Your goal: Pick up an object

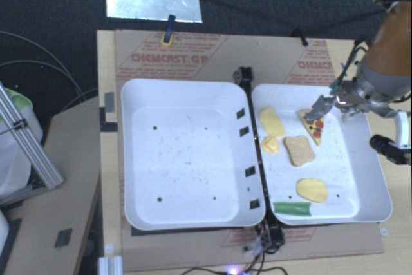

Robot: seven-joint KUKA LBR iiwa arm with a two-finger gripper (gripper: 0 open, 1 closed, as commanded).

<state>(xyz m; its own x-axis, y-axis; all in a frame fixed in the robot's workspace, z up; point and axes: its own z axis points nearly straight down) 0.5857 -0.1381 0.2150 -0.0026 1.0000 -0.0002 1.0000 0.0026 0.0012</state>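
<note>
- While the arm [386, 55] leans in from the right, its jaws [315, 116] sit low over the pizza slice [314, 127] in the right bin [370, 170]; spread or pinching, I cannot tell, the tips blur into the slice.
- Just left: a yellow oblong piece [271, 121] and a small yellow lump [270, 145].
- Below: a tan, speckled bread slice [299, 150], a rounded yellow chip [312, 190], a flat green strip [291, 207].
- Left bin [138, 100]: smooth white plastic on the cardboard-topped desk [193, 55].
</note>
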